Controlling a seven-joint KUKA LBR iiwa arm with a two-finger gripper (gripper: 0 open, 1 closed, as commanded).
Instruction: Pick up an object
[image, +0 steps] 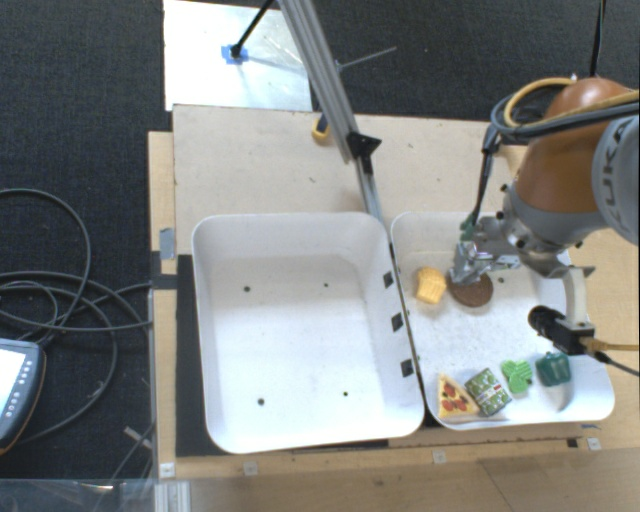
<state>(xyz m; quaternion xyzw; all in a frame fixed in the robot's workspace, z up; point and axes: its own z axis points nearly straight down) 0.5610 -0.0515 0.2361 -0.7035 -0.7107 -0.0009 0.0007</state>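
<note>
My gripper (468, 272) hangs low in the right bin (440, 235), directly over the upper edge of a brown round object (474, 294). A yellow block (431, 285) lies just left of it. Along the right bin's front edge sit a pizza-slice toy (456, 398), a green patterned box (488, 391), a light green piece (517, 375) and a dark green piece (553, 369). Nothing shows between the gripper's tips.
The left bin (215, 240) stands beside the right one, sharing a divider with black clips. A metal pole (335, 90) slants across the bench's back. Cables and a pendant lie on the floor at left.
</note>
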